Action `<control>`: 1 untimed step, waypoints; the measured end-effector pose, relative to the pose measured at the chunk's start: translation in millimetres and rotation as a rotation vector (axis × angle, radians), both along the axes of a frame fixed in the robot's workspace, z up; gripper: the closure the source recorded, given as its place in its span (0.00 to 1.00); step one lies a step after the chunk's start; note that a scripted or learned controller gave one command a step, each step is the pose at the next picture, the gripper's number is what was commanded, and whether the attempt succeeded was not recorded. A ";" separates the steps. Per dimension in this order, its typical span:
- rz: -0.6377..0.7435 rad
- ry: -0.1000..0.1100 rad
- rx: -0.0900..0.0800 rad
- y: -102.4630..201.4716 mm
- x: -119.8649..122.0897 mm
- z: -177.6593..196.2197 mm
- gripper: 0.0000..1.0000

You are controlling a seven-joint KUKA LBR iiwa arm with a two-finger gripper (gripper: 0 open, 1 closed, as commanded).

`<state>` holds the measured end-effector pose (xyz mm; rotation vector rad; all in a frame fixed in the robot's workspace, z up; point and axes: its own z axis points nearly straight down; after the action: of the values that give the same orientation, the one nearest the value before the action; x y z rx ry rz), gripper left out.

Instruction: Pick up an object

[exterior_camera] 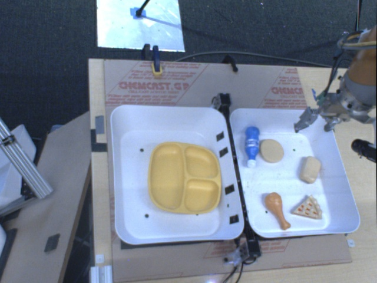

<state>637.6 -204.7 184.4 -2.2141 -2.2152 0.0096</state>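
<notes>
Two shallow white plastic bins sit side by side on the pale wooden table (pixel 65 158), divided by a black hinged strip down the middle of the frame. The left bin (pixel 126 122) carries a yellow plastic divided plate (pixel 184 177), lying flat at its centre.

The right bin (pixel 341 214) holds the candidates for picking, spread well apart so that each can be approached on its own. A small blue plastic bottle with a white cap (pixel 252 145) lies on its side at the bin's upper left. Just beside it, to the right, rests a round beige toy biscuit (pixel 271 151). Further right is a pale tan bread-like lump (pixel 310 169). Toward the lower edge lie an orange-brown toy chicken drumstick (pixel 276 209) and a triangular toy pizza slice (pixel 308 208), near each other but not touching.

The grey arm's gripper (pixel 318 115) hangs over the upper right corner of that bin, above the objects rather than among them. Its two dark fingers (pixel 304 121) appear spread, with nothing between them. Judging from this, no grasp has been made; the nearest items are the biscuit and the bread lump, either of which would call for a descent toward the lower left.
</notes>
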 end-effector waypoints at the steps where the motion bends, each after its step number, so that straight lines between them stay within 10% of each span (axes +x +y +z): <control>1: 0.003 -0.013 -0.003 0.6 3.2 8.7 0.00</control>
<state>640.8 -204.1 193.1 -2.2184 -2.2263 -0.0012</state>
